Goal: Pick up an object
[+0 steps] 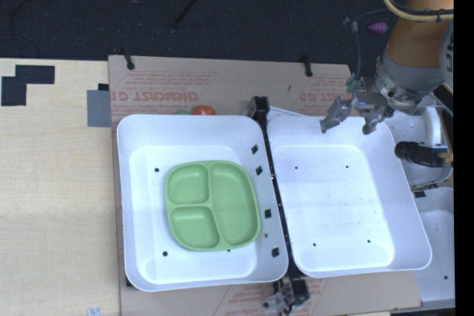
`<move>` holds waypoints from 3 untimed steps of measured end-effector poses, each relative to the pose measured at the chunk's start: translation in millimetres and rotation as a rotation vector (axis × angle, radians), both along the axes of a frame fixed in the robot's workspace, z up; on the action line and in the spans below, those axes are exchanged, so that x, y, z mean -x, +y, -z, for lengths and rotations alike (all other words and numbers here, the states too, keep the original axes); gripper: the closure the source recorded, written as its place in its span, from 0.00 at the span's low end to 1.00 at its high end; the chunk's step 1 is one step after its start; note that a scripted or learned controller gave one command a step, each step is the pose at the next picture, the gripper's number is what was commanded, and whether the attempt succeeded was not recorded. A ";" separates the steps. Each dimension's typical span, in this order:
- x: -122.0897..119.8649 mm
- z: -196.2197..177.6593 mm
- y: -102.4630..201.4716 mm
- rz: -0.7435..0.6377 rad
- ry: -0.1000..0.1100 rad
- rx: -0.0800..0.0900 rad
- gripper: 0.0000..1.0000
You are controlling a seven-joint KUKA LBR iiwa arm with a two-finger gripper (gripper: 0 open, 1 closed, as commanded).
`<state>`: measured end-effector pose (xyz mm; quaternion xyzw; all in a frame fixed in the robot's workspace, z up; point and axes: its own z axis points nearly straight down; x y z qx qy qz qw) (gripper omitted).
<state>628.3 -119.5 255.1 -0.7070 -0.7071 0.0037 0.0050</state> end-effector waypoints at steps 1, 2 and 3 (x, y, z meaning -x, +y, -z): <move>-1.8 -5.1 -0.1 -0.001 -0.009 0.001 0.00; 2.9 58.9 -1.3 0.000 -0.003 0.001 0.00; 3.5 123.2 3.5 0.000 -0.004 0.000 0.00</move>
